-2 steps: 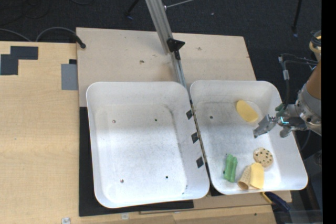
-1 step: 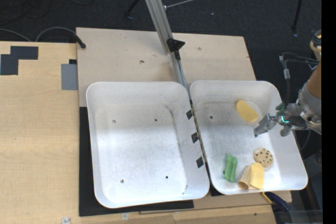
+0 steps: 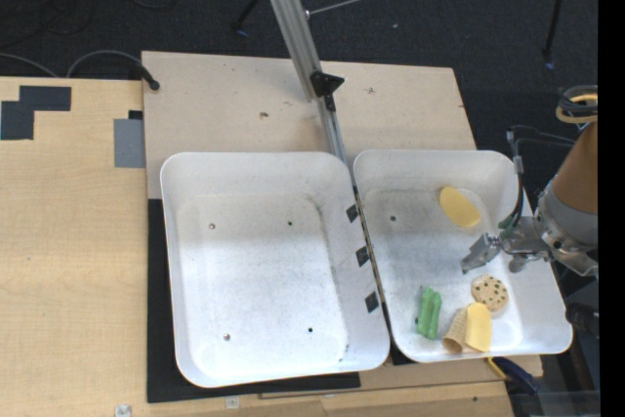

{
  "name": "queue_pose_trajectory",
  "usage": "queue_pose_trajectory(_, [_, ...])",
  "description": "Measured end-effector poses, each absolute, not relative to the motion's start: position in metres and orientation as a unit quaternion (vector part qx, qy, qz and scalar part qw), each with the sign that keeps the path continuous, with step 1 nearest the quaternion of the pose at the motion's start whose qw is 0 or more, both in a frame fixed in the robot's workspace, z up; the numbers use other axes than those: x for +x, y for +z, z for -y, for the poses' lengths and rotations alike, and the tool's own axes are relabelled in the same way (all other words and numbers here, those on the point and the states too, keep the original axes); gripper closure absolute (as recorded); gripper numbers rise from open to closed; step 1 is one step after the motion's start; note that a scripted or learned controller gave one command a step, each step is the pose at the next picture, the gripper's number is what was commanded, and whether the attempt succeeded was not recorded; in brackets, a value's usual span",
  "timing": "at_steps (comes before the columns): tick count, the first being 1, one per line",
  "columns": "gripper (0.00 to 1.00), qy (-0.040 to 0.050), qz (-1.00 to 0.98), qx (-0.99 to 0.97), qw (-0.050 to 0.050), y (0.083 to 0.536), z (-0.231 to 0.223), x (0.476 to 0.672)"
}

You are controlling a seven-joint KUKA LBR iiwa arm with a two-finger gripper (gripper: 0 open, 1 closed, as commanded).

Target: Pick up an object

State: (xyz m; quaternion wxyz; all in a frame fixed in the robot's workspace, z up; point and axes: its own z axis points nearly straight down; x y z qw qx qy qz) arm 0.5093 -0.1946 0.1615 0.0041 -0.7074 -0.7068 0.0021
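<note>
The right bin (image 3: 410,181) holds several small objects. A yellow rounded piece (image 3: 459,206) lies near its far right side. A round brown cookie (image 3: 489,292) sits toward the near right. A green piece (image 3: 428,312) lies near the front, and beside it is a yellow and tan cone-shaped piece (image 3: 470,329). My gripper (image 3: 480,255) reaches in from the right and hangs low over the bin floor, between the yellow piece and the cookie. Nothing shows in its grasp.
The left bin (image 3: 195,210) stands beside the right one, the two meeting at a shared rim with black clips (image 3: 361,254). A slanted metal pole (image 3: 298,34) rises behind the bins. Wooden bench surface (image 3: 68,239) lies at the left.
</note>
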Motion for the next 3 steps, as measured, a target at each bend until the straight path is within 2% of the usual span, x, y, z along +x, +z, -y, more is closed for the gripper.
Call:
queue_pose_trajectory(1, [0.0, 0.0016, 0.707, -0.708, 0.004, 0.114, 0.185, 0.507])
queue_pose_trajectory(2, [0.0, -0.0011, 0.706, -0.708, -0.005, 0.095, 0.186, 0.51])
queue_pose_trajectory(3, [1.0, -0.0014, 0.704, -0.71, -0.004, 0.105, 0.187, 0.51])
